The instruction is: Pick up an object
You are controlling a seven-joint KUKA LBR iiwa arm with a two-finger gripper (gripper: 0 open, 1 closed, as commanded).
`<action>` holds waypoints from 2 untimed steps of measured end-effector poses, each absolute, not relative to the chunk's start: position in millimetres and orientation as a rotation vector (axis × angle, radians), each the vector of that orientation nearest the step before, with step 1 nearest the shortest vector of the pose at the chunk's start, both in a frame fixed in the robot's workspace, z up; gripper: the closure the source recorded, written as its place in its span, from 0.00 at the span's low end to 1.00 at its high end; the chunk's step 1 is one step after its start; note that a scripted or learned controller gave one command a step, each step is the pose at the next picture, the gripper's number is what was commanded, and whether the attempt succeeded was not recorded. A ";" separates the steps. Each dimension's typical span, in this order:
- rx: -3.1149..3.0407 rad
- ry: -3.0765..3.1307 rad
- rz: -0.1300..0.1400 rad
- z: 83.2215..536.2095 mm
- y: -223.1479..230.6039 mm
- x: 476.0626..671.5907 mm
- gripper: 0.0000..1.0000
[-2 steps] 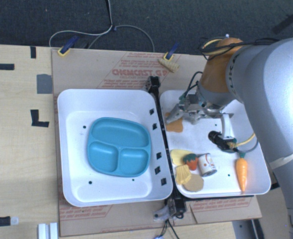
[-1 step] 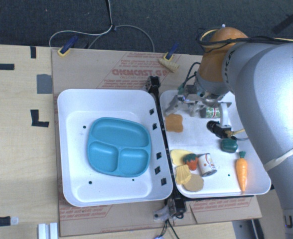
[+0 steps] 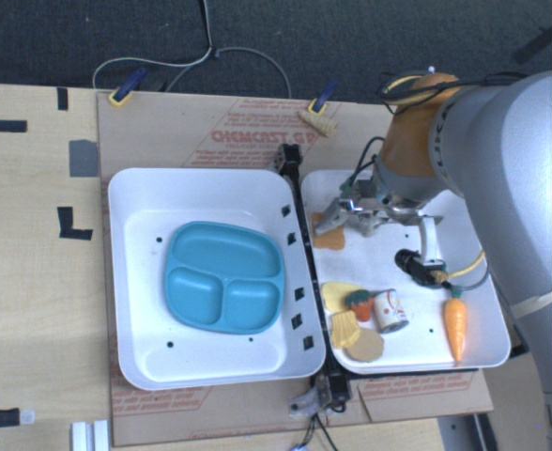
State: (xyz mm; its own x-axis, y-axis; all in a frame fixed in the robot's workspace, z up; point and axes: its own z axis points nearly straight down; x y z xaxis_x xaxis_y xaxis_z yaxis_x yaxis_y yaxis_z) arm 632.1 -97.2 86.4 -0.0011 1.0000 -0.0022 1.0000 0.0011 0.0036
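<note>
My gripper (image 3: pixel 336 219) hangs low over the upper left corner of the right bin (image 3: pixel 483 350), close to the divider between the bins. Just under its tip lies a flat orange-brown piece (image 3: pixel 329 241); whether they touch cannot be made out. Further toward the front of the same bin lie a yellow piece (image 3: pixel 335 295), a small red and green fruit (image 3: pixel 359 301), a little can (image 3: pixel 390 310) on its side, a ridged yellow wafer (image 3: pixel 345 328), a tan round biscuit (image 3: pixel 366 347) and an orange carrot (image 3: pixel 455 330).
The left bin (image 3: pixel 140 205) bears a blue divided plate (image 3: pixel 224 276). The grey arm (image 3: pixel 511 177) covers the right bin's far right side. A black cable fitting (image 3: pixel 421 267) hangs over that bin's middle. Clips and wires lie beyond the bins.
</note>
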 end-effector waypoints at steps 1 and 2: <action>2.218 2.226 -0.007 85.2 -95.7 667.2 0.00; 2.217 2.220 0.002 86.4 -98.5 633.3 0.00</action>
State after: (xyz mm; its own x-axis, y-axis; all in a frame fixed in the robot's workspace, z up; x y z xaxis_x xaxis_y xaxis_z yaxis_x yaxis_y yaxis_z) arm 633.3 -98.5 86.4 -0.0010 1.0000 -0.0022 1.0000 0.0010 0.0036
